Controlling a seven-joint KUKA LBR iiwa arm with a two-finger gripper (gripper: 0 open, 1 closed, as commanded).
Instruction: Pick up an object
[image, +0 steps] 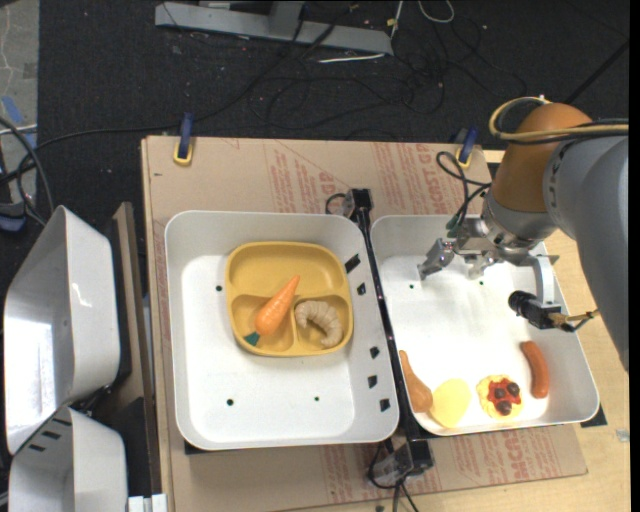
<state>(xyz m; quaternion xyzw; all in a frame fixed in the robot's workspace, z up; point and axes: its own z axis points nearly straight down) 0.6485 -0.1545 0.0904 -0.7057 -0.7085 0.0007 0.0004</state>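
Food toys (470, 393) along right bin's (592, 400) near edge

right bin (470, 320) middle bare, food (500, 394) along its near wall

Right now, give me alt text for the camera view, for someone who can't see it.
A grey robot arm reaches in from the right, its gripper over the right white bin, whose near edge holds a sausage, a yellow disc and other toy foods. The left white bin holds a yellow divided plate with a carrot and a shrimp.
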